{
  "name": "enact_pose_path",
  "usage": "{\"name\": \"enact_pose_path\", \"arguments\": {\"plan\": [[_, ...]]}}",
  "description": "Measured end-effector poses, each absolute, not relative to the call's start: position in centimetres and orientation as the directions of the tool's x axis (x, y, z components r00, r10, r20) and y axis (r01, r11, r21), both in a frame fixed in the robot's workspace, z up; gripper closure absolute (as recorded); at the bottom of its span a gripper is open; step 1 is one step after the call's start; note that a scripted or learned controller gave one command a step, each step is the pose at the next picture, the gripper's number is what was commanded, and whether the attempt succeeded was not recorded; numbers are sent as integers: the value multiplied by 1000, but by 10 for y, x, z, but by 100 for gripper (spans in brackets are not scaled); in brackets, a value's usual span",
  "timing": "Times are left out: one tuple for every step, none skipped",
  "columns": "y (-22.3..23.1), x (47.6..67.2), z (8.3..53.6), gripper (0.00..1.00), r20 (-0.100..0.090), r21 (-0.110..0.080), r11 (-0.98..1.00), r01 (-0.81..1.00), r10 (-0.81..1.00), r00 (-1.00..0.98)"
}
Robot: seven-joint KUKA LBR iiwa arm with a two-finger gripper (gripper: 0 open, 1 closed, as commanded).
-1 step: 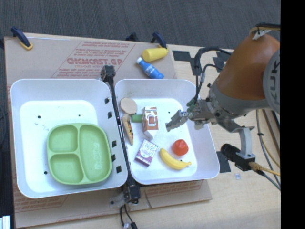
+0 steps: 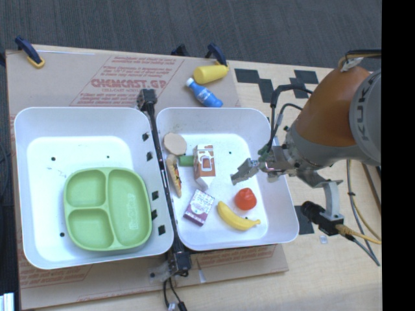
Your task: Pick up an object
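My pincer (image 2: 245, 172) hangs over the right bin (image 2: 280, 193), its tip pointing left, and I cannot tell if it is released or clenched. No object is between its tips. Just below it, very near, lies one red tomato (image 2: 245, 199), and touching the tomato from below-left is one yellow banana (image 2: 237, 217). Left of them lies one small purple packet (image 2: 199, 208); its print is too small to read. To the left of my pincer stands one brown and white carton (image 2: 205, 162), also unreadable, with a green piece (image 2: 186, 161) beside it and one round beige disc (image 2: 174, 143) above. One long brown-yellow thing (image 2: 174, 175) lies by the left wall.

The left bin (image 2: 26, 173) holds one green tray (image 2: 107, 208) with three compartments.

Beyond the bins, the cardboard (image 2: 97, 83) shows red writing, "CHEMCAST GP". There lie one blue bottle (image 2: 204, 94) and one yellow bottle-like thing (image 2: 210, 74), close together.
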State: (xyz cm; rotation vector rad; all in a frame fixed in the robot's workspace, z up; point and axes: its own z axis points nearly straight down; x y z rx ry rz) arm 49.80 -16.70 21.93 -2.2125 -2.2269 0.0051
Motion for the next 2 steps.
{"name": "enact_pose_path", "arguments": {"plan": [[-211,478,97,0,2,-6,6,1000,1000,-6],[-211,478,108,100,1,-7,13,1000,1000,-13]]}}
